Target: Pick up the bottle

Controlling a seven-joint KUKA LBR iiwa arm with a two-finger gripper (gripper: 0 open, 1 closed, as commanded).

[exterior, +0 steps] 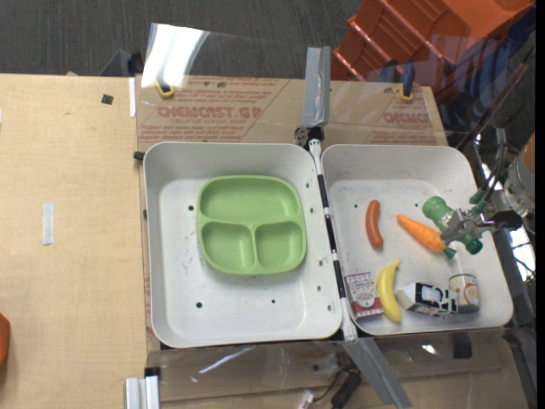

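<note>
Gripper (460,225) clamped on green bottle (449,220) | bottle's middle hidden | arm cut off at right

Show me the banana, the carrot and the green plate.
banana (390,290): camera view, middle of its yellow curve.
carrot (419,231): camera view, middle of its orange body.
green plate (252,224): camera view, ridge between compartments.

We take this for a robotics lab: two white bins (162,228) clamped onto a plywood table (60,228), cardboard backing (255,109) behind them, toy food, cables at the right edge
</note>
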